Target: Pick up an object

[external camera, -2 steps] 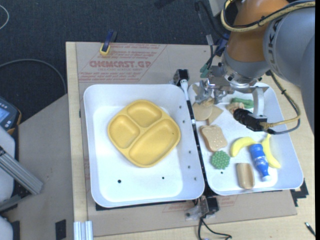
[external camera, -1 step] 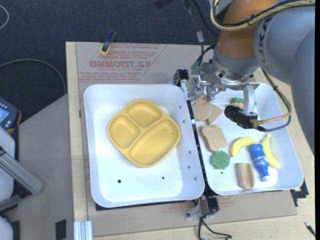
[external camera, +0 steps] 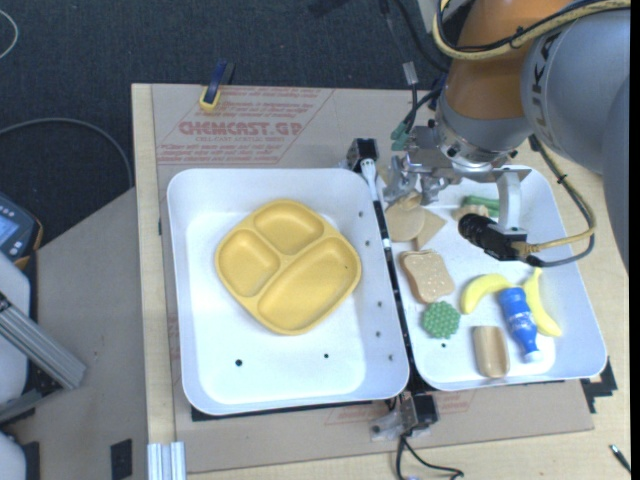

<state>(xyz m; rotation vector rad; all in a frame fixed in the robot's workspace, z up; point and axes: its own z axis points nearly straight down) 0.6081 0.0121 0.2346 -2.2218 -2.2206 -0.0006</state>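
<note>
Overhead, slanted view of the bench. At the far left, part of a dark device with an orange edge (external camera: 18,230) is seen beside the cardboard sheet (external camera: 250,118) on which both bins rest; a small blue and yellow clip (external camera: 213,88) lies at the sheet's upper edge. The left bin (external camera: 200,368) is occupied by a yellow divided plate (external camera: 288,265), set near its centre and turned at an angle, with three compartments.

The right bin (external camera: 575,343) is placed directly beside the left one, their rims meeting along the middle. Along its left side, from top to bottom, are found a tan flat piece (external camera: 410,225), a slice of toast (external camera: 428,275) and a green broccoli floret (external camera: 440,320). Further right, a yellow banana (external camera: 484,290) is seen just beside a blue bottle (external camera: 520,320), with a tan bread roll (external camera: 490,350) below them and a second banana (external camera: 543,306) touching the bottle's right side. A small green item (external camera: 480,204) lies near the top of the bin, partly hidden.

The gripper (external camera: 415,173) is lowered over the upper left corner of the right bin, just above the tan flat piece; whether it is apart or together cannot be told. Nothing is seen held in it. The arm (external camera: 510,48), grey with an orange band, is extended from the upper right.
</note>
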